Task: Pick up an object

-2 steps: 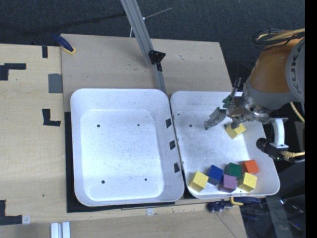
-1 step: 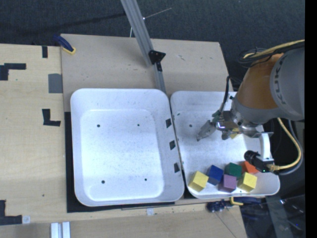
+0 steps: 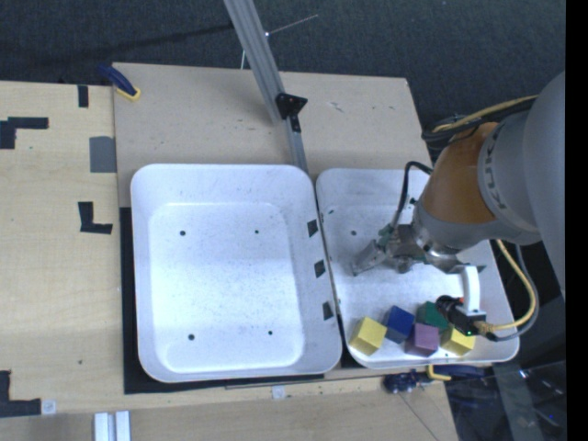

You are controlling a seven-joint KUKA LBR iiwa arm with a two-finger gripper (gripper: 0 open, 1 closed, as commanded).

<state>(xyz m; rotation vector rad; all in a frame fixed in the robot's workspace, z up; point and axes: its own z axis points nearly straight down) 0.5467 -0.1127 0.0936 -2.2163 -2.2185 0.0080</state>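
My gripper (image 3: 370, 257) hangs low over the middle of the right bin (image 3: 358, 200), pointing left, open, with nothing between its fingers. Several small blocks lie clustered in that bin's near corner, below and to the right of the gripper: a yellow block (image 3: 369, 335), a blue block (image 3: 399, 322), a purple block (image 3: 424, 338), a green block (image 3: 430, 315) and a smaller yellow piece (image 3: 459, 341). The gripper touches none of them.
The left bin (image 3: 147, 200) lies beside the right one, and their rims meet at a ridge (image 3: 317, 246). A slanted metal pole (image 3: 257, 44) crosses the back of the bench. The arm's grey body and cables (image 3: 514, 274) cover the right bin's right side.
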